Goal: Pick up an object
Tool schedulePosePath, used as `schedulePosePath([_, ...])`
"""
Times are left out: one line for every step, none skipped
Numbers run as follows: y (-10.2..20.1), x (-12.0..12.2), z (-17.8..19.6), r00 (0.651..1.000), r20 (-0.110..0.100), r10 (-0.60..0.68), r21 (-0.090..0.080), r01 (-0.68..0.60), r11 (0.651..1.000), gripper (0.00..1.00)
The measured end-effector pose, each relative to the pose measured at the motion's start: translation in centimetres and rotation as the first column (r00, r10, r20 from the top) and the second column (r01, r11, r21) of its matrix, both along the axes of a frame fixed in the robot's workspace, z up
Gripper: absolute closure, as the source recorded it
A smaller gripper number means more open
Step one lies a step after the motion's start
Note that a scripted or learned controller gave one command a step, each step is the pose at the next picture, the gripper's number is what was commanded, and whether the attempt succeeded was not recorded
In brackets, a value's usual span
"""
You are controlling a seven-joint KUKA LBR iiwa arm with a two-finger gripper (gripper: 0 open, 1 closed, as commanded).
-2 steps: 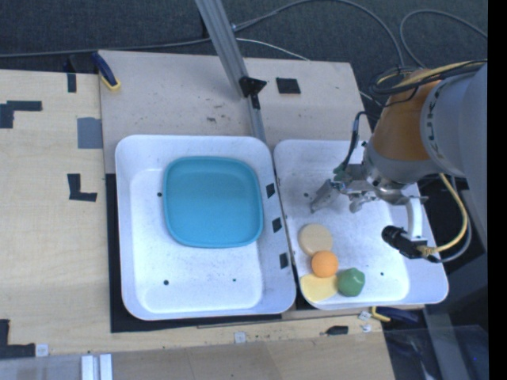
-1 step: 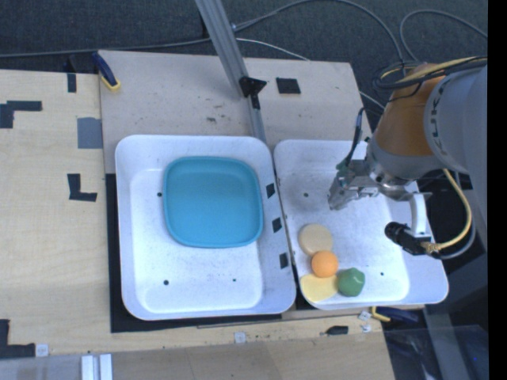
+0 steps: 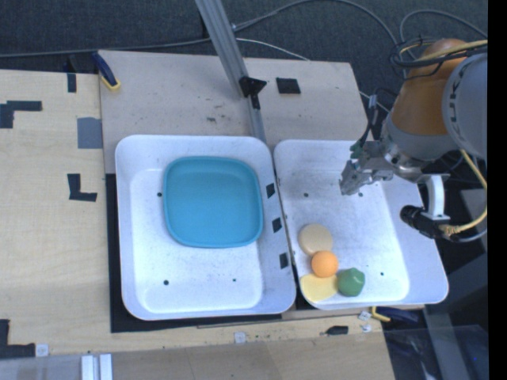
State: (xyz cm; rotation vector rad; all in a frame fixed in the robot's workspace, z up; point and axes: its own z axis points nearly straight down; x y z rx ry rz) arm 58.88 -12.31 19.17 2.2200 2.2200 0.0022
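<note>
Four small things huddle in the near corner of the right bin (image 3: 400,236), closest to the lens: a yellow piece (image 3: 318,288) at the front edge, a green ball (image 3: 350,281) just beside it, an orange ball (image 3: 324,264) touching both from behind, and a pale cream disc (image 3: 315,237) behind that. All of them lie against the bin's left wall side, well apart from the claw (image 3: 354,182).

That claw hangs over the upper middle of the right bin, pointing down and left, with nothing seen between its fingers; whether they are spread or pressed together cannot be told at this slant. The grey arm (image 3: 467,109) with its orange band (image 3: 420,93) reaches in from the right, cables looping over it.

Left of this, the left bin (image 3: 139,236) holds a blue square plate (image 3: 212,201), lying flat in its upper half. Both bins sit side by side on the desk (image 3: 47,180), which bears dark tape marks. A grey metal bar (image 3: 230,46) slants down from the top to the gap between the bins.
</note>
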Motion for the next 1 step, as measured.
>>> schedulePosePath([0.0, 0.07, 5.18, 1.0, 0.001, 0.001, 0.0, -0.001, 1.0, 1.0])
